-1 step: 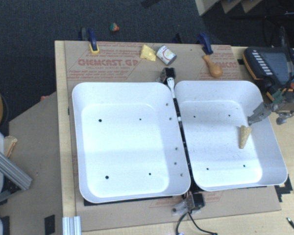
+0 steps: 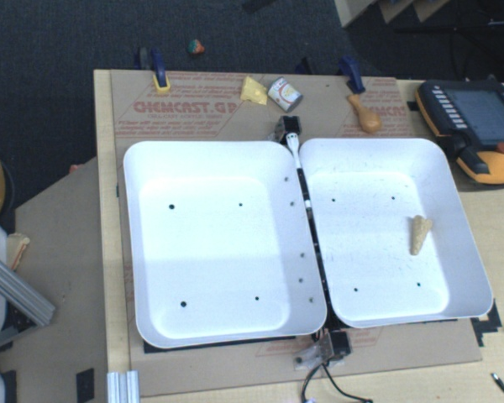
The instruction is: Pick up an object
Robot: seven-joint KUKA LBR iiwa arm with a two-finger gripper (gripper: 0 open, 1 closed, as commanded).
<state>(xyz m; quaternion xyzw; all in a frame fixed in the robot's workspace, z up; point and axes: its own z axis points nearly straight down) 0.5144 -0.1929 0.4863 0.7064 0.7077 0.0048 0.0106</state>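
Bins: two shallow white bins sit side by side on the table (image 2: 193, 107), the left bin (image 2: 151, 162) and the right bin (image 2: 454, 175), with their inner rims touching along a dark seam.
Task's thing: one small tan cone-shaped object (image 2: 418, 233) lies on the floor of the right bin, toward its right wall, wide end up-frame and tip down-frame, with bare white floor all around it.
Surfaces: the bins look smooth and matte with rounded corners; each floor carries a few small dark dots. The table top is brown board with red printed lettering.
Around the bins: above their upper rims on the board lie a yellow wedge-shaped piece (image 2: 253, 91), a small white boxy item (image 2: 284, 94) just beside it, and a tan wooden-looking piece (image 2: 365, 114) further right.
Clamps: two blue clamps grip the board's far edge, one at left (image 2: 159, 67) and one at right (image 2: 350, 74).
Other gear: a black and yellow handheld controller (image 2: 475, 124) rests at the right, beyond the right bin's corner.
Pincer: its state cannot be told from this view.
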